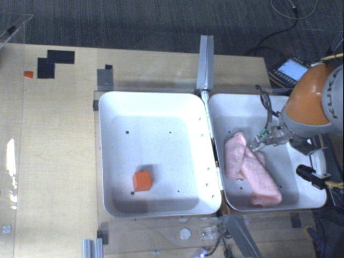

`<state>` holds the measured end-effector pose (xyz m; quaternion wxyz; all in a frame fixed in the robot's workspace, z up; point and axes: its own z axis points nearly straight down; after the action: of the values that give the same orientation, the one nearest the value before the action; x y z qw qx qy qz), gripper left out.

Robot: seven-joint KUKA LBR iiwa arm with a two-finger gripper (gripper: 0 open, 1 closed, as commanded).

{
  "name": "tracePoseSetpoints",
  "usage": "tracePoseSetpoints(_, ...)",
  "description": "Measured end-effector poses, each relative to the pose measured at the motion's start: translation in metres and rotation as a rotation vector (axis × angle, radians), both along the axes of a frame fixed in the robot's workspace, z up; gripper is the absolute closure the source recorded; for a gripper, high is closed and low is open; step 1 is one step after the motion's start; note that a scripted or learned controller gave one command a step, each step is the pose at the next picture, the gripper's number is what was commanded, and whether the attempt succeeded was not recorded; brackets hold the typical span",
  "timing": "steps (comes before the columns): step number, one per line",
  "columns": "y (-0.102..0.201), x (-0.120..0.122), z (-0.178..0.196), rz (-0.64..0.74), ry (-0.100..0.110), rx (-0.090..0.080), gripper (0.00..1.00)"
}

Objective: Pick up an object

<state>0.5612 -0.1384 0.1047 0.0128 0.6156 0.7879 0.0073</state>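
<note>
The gripper [263, 139] hovers over the right bin [306, 195], right at the pink cloth's [250, 168] upper edge; whether it's clenched, I can't tell. The risk: soft cloth slips free if only a thin fold gets pinched.

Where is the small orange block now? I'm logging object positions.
In the camera view, the small orange block lies in the left white bin, near its front-left corner, apart from the pink cloth.
</note>
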Motion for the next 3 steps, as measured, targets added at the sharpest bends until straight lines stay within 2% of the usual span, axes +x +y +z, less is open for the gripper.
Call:
tracePoseSetpoints(1,0.0,0.0,0.0,0.0,0.0,0.0,0.0)
tracePoseSetpoints(2,0.043,-0.011,-0.013,0.09,0.009,-0.001,0.0)
tracePoseSetpoints(3,0.043,-0.045,-0.012,0.235,0.005,-0.005,0.0)
